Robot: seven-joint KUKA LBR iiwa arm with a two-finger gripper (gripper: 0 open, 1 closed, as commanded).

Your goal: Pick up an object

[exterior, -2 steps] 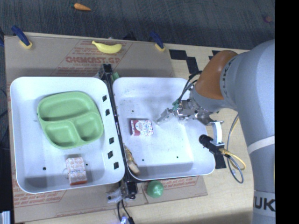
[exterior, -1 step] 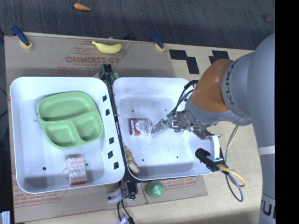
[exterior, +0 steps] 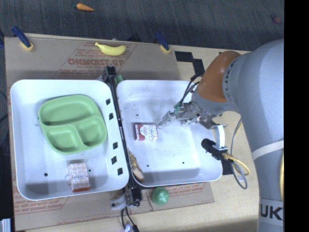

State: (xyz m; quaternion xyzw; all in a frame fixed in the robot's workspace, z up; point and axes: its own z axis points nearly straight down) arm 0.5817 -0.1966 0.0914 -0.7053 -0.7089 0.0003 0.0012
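- My gripper [exterior: 166,119] hangs just right of the red-and-white carton [exterior: 146,132] in the right bin [exterior: 193,170].
- I cannot tell its state; nothing lifted, the pick remains.

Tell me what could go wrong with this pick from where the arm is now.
1. The hand sits just off the upper right corner of the small red and white carton, so closing there may nudge it rather than catch it.
2. The carton lies flat on the right bin floor, which probably leaves little edge to grip.
3. The yellow cable loops over the bin's right rim and might snag.
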